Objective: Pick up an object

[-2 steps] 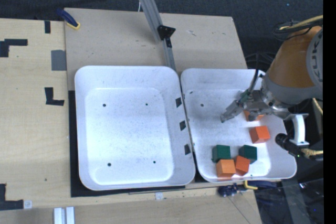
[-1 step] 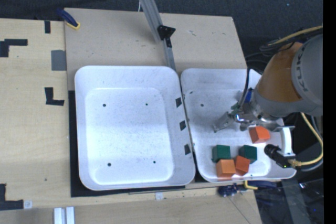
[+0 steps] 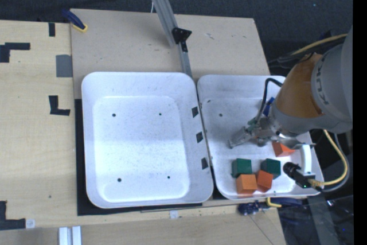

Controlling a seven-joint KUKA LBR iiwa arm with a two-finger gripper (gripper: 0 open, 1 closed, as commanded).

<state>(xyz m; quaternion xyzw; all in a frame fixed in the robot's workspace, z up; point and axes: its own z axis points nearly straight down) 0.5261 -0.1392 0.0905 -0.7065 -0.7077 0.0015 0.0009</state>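
Camera view | we see gripper [image 3: 248, 138] low in right bin [image 3: 229, 89] | jaw state unclear | green blocks [image 3: 242, 166], orange blocks [image 3: 247, 183] nearby

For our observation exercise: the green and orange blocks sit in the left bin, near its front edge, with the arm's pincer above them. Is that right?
Not quite. The camera view shows the green blocks and orange blocks in the right bin, not the left one. The rest holds: they lie near its front edge, the pincer above them.

two white bins [image 3: 140, 80], two green blocks [image 3: 242, 166], three orange blocks [image 3: 247, 183]
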